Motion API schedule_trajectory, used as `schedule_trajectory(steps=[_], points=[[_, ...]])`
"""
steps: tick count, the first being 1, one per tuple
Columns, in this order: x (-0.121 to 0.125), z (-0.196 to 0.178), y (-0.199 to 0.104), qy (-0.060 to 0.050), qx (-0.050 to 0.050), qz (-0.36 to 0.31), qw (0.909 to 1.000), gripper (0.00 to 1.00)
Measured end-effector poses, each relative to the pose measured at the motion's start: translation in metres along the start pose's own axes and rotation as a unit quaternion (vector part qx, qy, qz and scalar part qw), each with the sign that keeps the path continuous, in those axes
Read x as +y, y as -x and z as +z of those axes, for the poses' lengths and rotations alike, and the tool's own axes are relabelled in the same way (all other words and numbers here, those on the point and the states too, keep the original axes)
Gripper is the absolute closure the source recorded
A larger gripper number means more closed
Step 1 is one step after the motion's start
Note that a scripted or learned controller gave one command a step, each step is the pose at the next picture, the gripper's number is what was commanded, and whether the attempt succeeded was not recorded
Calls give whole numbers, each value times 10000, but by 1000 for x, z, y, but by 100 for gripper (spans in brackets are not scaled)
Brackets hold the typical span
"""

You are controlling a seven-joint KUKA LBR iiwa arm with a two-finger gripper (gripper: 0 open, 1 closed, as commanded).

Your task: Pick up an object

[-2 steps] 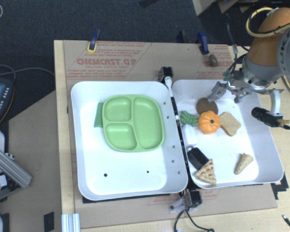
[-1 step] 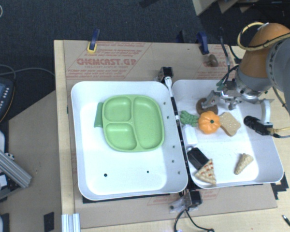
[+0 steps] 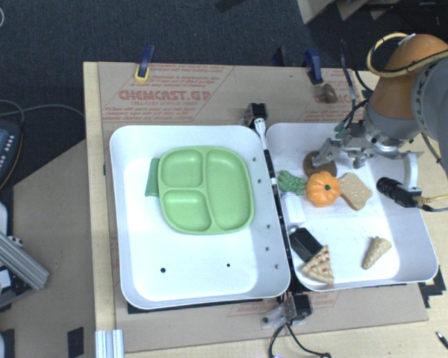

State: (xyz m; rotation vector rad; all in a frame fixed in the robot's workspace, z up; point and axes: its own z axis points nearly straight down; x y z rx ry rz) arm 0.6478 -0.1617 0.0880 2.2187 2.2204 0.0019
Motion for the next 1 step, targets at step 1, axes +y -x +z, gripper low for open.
schedule_trajectory(steps=[1], points=[[2, -12, -1, 29, 2, 0, 10000, 100]])
